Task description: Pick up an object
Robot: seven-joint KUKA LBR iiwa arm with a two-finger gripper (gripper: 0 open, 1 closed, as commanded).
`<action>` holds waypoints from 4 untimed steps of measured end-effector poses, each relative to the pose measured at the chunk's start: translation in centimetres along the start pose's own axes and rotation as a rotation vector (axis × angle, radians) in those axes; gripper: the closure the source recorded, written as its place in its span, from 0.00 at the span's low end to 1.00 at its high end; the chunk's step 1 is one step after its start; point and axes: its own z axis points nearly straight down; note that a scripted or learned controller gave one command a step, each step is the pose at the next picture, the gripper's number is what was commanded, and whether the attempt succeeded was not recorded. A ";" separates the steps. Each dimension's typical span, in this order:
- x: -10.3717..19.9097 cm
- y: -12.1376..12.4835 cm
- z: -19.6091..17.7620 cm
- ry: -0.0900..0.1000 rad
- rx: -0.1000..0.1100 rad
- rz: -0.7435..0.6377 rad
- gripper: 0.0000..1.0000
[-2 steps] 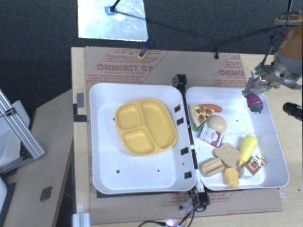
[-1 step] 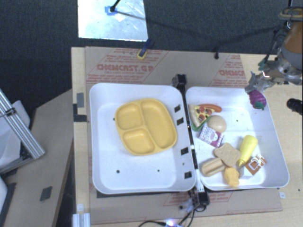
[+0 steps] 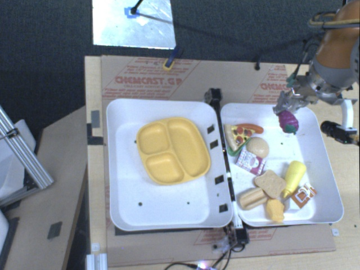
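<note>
Right, the arm is over the far corner of the right bin, and the gripper sits just above a purple object, which looks like a toy grape bunch. It hangs right at the fingers, seemingly pinched and perhaps lifted, though I can't tell for sure whether it's clear of the bin floor. So the grab looks made; a clean lift is still to prove. Below lie a pizza slice, a round bun, a toast slice and a yellow bottle. Over in the left bin, a yellow tray sits untouched.
</note>
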 end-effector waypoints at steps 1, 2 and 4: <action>4.9 -1.4 0.1 0.000 0.000 0.000 1.00; 10.6 -1.9 -1.2 0.001 -0.003 -0.002 1.00; 20.1 -3.3 0.0 0.001 0.002 0.000 1.00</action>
